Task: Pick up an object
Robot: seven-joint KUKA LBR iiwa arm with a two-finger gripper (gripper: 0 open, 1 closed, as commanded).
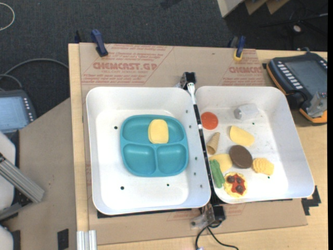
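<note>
Yellow oval piece (158, 130) lying in top compartment of teal divided plate (136, 155); plate sitting mid left bin (99, 139). Right bin (291, 139), just beside plate's bin, holding orange disc (209, 121), grey block (245, 111), yellow wedge (241, 136), cone (213, 142), brown oval (241, 157), green pod (216, 173), small pizza (235, 184). Behind plate, brown board (156, 66) reading "CHEMCAST GP" in red, held by blue clamp (99, 42). Far right of plate, pendant (299, 77) resting on bench. Dark carpet lying beyond. Gripper state: cannot tell.

Bright even overhead light, soft shadows, slightly soft focus
</note>
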